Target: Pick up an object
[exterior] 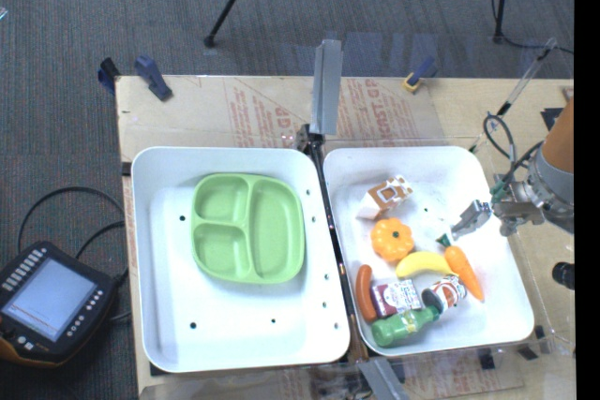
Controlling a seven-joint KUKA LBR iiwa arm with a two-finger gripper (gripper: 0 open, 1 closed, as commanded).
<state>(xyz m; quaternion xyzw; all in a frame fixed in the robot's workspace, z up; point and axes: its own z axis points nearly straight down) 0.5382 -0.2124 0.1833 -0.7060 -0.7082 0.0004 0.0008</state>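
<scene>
— Where is your gripper at this moment?

— My gripper (pixel 472 220) hangs low over the right bin (pixel 375 162), near its right wall, with my wrist reaching in across that rim. The tip sits just above the leafy end of the toy carrot (pixel 465 271).

— Are you holding anything?

— I can't tell whether the fingers are spread or pressed together; from this angle they blur into one grey shape. Nothing shows between them.

— What could you pick up, then?

— All the toys lie in the right bin. The carrot lies at a slant along the right side, its green top toward my gripper. Just left of it is a yellow banana (pixel 424 264), and above that an orange pumpkin (pixel 392 239). Toward the far side of the bin is a small brown-and-white house-shaped toy (pixel 389 193). Near the front edge a green bottle (pixel 405 324) lies on its side, with a red-labelled can (pixel 398 297) touching it from behind and a red sausage-shaped piece (pixel 364 290) by the left wall.

— And the other bin?

— The left bin (pixel 155 295) holds a green divided plate (pixel 248 227) with three compartments, lying flat toward the far half.

— Anything off the bench?

— A teach pendant (pixel 49 301) with a lit screen rests on the carpet to the left.
</scene>
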